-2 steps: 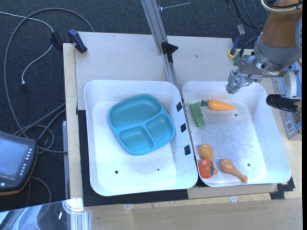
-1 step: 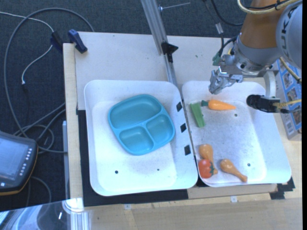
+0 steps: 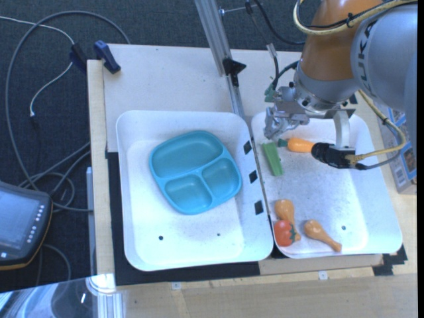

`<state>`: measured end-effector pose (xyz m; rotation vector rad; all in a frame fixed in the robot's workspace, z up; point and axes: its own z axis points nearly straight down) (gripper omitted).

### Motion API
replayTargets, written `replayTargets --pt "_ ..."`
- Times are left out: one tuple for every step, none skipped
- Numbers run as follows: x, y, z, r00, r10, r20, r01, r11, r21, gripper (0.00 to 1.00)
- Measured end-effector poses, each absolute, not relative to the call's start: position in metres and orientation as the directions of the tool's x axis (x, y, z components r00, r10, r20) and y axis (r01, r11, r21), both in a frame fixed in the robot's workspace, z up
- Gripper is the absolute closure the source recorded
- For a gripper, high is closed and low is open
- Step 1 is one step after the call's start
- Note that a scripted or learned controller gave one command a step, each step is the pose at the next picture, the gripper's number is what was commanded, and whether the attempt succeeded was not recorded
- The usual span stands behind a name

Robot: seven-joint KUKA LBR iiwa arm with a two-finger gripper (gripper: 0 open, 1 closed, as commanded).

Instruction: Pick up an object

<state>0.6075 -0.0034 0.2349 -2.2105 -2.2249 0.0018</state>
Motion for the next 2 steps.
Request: replayTargets --pt "0.602 0.042 0.232 -0.006 1.000 0.003 1.000 0.006 -0.004 1.00" --pt "0.579 0.093 0.241 -0.007 1.000 0.004 1.000 0.007 -0.004 1.00"
